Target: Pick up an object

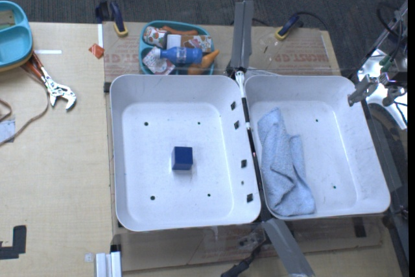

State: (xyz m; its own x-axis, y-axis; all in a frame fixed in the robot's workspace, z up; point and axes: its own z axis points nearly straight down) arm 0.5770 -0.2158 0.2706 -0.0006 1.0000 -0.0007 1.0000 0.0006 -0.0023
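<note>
A small dark blue cube (183, 158) rests on the floor of the left white bin (123, 139), a little below its middle. In the right white bin (363, 159) a crumpled pale blue-grey cloth (285, 165) lies along the left side, stretching from the upper middle down to the near wall.
Behind the left bin stands a teal bowl (176, 48) with several small packages. A wrench (58, 94) and a teal tray (13, 36) lie on the wooden bench at far left. A grey post (243, 36) rises between the bins, and cables and metal fittings (382, 78) crowd the right edge.
</note>
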